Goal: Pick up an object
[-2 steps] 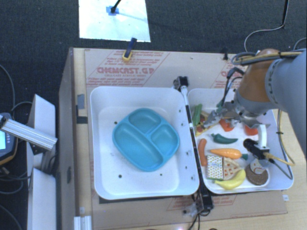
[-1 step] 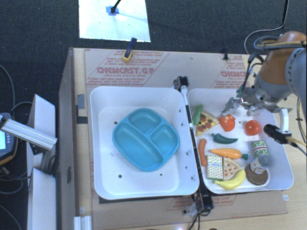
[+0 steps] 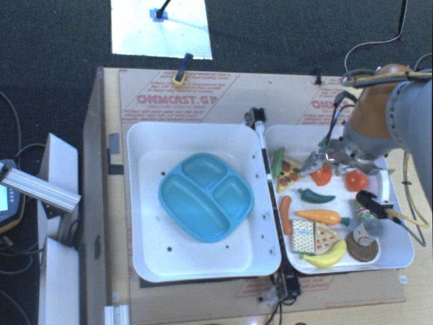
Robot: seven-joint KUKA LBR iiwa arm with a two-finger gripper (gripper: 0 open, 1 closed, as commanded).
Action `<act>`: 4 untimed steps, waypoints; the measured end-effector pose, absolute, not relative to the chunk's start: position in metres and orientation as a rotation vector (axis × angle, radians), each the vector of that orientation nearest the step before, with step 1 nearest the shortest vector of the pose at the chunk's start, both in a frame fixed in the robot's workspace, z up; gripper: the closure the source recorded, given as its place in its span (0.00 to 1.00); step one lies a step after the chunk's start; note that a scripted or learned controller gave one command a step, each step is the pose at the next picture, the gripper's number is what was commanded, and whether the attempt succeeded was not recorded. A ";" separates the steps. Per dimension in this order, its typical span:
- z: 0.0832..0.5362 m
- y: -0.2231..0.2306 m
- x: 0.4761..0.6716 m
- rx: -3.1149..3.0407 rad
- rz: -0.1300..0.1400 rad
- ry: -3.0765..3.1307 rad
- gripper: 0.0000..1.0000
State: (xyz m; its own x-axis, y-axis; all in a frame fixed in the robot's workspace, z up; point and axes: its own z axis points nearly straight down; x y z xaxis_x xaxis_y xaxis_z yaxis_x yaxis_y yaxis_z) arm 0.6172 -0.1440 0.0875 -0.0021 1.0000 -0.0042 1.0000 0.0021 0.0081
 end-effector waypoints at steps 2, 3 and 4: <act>0.099 -0.134 0.625 2.218 0.000 2.229 0.00; 0.091 -0.138 0.621 2.217 0.004 2.222 0.00; 0.088 -0.170 0.624 2.214 0.010 2.223 0.00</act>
